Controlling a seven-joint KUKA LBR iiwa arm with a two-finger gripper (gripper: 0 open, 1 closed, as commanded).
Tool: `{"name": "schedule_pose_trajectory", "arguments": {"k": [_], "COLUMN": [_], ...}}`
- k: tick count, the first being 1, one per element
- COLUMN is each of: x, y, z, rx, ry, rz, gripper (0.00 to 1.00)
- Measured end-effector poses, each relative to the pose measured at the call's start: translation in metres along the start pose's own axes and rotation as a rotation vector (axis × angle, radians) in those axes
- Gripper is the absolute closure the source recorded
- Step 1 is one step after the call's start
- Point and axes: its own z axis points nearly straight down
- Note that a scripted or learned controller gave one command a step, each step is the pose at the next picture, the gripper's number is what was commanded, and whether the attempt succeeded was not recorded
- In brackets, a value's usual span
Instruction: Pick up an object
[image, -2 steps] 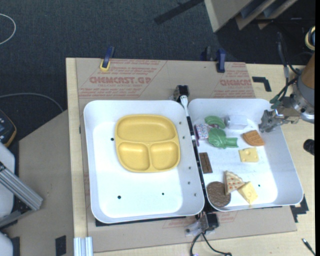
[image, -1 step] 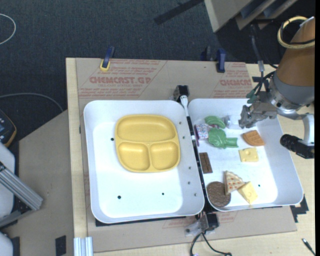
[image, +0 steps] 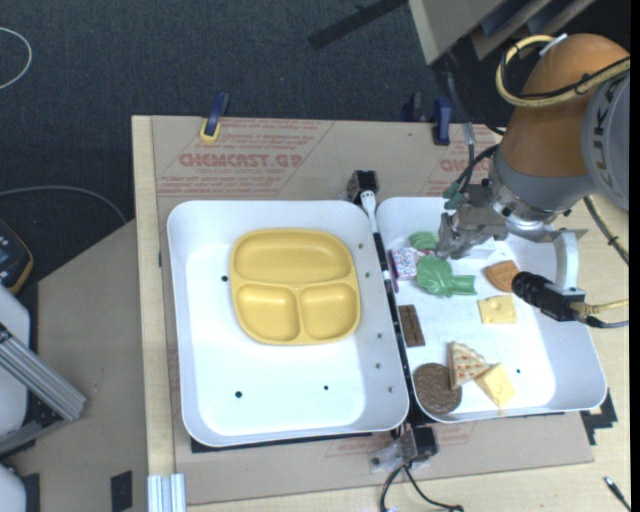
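looks like the approach step: grey two-finger gripper (image: 455, 243) low over the flat green plastic toy (image: 442, 277). can't tell its state; next it needs a clean close on the toy.

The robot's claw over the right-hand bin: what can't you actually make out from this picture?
- Gripper: its tips sit low over the green toy, seen from above; the wrist hides whether anything is gripped.
- A second green piece: partly behind the gripper, shape unclear.
- Purple wrapper: print too small to read.
- Arm: cut off by the camera view's right edge.
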Motion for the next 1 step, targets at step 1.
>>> {"name": "schedule_pose_trajectory", "arguments": {"k": [1], "x": [0.0533], "y": [0.0129], "z": [-0.0029], "rx": [-0.006], "ry": [-0.001], "rz": [0.0], "gripper": [1.0]}}
